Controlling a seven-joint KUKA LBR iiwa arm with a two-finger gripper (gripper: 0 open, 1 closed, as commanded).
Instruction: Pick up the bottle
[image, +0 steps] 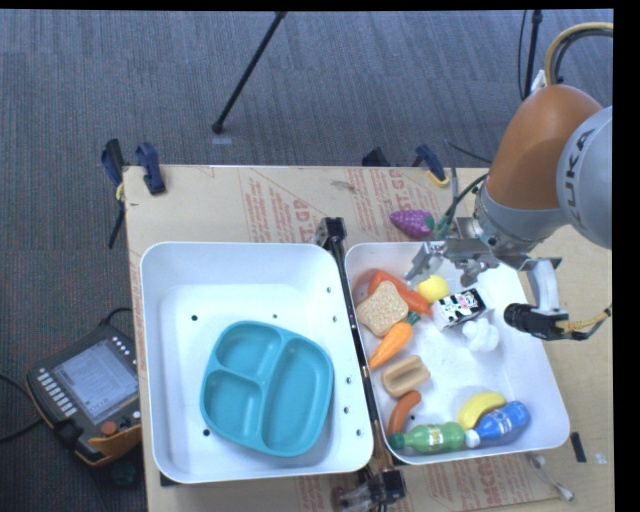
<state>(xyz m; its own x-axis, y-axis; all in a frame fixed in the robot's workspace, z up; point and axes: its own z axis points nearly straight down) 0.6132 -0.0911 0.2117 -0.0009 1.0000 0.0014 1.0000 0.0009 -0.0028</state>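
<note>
Green bottle (433, 438), blue bottle (499, 423), teal plate (267, 388), white bins (160, 300), orange carrot (392, 344)

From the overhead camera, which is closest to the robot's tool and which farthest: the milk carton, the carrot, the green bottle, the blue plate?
Measured from the tool:
1. Milk carton, just below it in the right bin.
2. Carrot, nearer the bin's left wall.
3. Green bottle, at the right bin's near edge.
4. Blue plate, in the left bin.
</note>
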